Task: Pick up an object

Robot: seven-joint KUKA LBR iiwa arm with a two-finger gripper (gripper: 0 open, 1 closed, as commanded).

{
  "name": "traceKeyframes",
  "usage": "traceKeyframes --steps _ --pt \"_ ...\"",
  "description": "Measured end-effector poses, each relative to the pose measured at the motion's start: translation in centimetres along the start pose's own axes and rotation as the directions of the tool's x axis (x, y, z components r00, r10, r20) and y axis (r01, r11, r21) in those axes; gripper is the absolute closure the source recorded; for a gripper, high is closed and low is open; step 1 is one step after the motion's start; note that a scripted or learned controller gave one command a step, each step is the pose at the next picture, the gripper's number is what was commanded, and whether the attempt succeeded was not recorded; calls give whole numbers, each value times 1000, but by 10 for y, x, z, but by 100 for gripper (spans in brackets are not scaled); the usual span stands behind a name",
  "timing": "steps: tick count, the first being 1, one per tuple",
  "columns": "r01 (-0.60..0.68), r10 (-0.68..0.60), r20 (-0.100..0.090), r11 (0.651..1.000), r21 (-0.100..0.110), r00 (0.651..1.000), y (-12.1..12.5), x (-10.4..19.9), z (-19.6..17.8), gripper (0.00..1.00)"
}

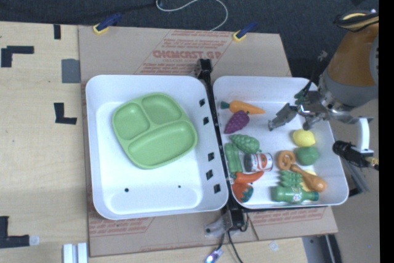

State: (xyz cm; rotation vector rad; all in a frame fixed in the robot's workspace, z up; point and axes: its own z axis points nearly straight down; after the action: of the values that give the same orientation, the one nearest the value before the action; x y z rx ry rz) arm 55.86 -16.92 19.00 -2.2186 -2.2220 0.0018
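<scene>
The gripper [294, 118] hangs over the right bin [265, 84], fingers spread wide, holding nothing. Just beside it sits a small, round yellow lemon [303, 137], long axis running left-right.

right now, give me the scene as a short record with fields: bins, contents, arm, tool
left bin: holds a green tray with three compartments
right bin: holds toy food, among it a carrot, a purple piece, a lemon, a can
arm: reaches in from the right, over the right bin
tool: above the right bin's upper part, left of the lemon, nothing seen between its fingers
</scene>
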Motion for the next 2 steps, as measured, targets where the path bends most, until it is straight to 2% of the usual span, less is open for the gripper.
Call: traceKeyframes --steps 1,2 --pt "1 -1 -6 1000 12 1000 -75 57 52 0" --pt "4 -4 -1 1000 -2 1000 -75 113 4 0"
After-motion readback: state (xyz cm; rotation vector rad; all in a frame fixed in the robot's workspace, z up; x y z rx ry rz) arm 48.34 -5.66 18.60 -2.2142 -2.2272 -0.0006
